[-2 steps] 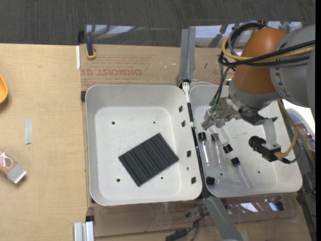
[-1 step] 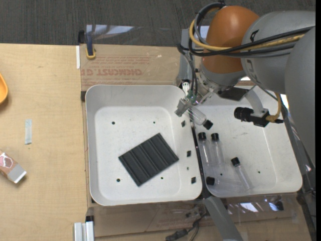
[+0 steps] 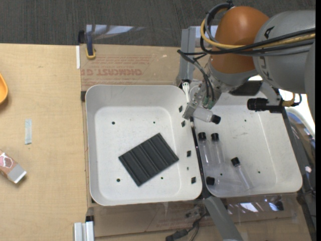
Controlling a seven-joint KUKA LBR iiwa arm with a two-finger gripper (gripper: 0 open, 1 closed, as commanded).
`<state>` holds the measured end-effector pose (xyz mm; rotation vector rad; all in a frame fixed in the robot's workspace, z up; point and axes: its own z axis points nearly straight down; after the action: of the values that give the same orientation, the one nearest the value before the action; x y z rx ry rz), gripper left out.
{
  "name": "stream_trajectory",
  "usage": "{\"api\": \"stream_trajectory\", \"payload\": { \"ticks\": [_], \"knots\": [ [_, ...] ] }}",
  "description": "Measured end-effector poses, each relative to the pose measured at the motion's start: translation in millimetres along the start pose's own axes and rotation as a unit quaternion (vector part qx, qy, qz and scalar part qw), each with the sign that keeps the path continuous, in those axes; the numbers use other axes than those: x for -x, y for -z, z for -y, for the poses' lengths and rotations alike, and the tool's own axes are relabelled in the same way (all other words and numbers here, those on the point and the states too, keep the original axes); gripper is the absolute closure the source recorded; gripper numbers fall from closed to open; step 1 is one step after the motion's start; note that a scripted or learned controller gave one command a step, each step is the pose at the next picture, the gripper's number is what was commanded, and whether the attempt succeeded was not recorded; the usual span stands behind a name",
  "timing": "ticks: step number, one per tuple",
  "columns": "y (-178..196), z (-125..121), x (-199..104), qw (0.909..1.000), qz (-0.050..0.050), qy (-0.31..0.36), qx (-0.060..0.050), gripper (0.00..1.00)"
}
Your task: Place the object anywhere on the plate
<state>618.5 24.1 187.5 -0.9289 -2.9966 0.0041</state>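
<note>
Along the top of the frame you see dark grey ribbed floor (image 3: 125, 9). Below it on the left lies the pale wooden table (image 3: 40, 109), with a brown cardboard sheet (image 3: 125, 67) at upper centre, brightly, evenly lit.

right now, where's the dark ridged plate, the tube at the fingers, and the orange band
dark ridged plate (image 3: 148, 159), camera view, centre of its top face
clear tube (image 3: 204, 116), camera view, mid-body by the black cap
orange band (image 3: 239, 31), camera view, its rounded top
</note>
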Motion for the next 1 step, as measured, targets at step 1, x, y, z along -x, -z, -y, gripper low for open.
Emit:
{"api": "stream_trajectory", "payload": {
  "ticks": [1],
  "knots": [
    [0.4,10.3,-15.0,0.9698,0.000,0.244,0.001,1.00]
  ]
}}
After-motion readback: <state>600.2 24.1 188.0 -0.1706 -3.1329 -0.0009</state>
